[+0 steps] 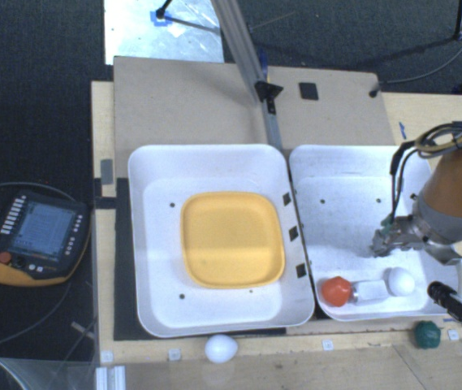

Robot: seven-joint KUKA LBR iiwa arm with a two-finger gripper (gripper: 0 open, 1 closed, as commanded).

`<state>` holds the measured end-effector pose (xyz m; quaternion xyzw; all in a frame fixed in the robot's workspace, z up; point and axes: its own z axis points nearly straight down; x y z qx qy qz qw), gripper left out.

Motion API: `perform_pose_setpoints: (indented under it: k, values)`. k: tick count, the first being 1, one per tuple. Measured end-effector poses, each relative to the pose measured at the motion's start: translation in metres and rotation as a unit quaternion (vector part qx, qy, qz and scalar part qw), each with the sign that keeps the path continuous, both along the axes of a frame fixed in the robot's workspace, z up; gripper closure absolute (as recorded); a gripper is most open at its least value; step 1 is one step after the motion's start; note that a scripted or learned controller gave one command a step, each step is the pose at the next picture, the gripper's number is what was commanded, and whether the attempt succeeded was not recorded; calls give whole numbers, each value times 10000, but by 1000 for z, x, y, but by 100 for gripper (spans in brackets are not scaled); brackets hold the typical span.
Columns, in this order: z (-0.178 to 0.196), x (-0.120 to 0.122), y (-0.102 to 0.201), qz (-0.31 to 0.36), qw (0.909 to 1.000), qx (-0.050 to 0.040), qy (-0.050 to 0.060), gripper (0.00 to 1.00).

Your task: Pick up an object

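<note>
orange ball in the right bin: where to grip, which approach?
Judging by this view: take the orange ball across its middle, coming straight down. It's round, so any width works, but it sits in the bin's near-left corner against the wall, with a clear tube touching its right. Set the fingers far-near, where there looks to be room.

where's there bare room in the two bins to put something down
Right bin: bare floor across its upper left. Crowded along its near edge: orange ball, white ball, hand above. Left bin: yellow plate takes the middle, leaving border strips.
</note>
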<state>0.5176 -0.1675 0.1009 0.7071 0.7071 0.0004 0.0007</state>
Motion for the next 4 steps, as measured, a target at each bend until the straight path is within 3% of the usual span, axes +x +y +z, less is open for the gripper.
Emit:
perform_pose_setpoints:
  k: [4]
  values:
    - [177, 4, -9, 4, 10000, -3, -16, 100]
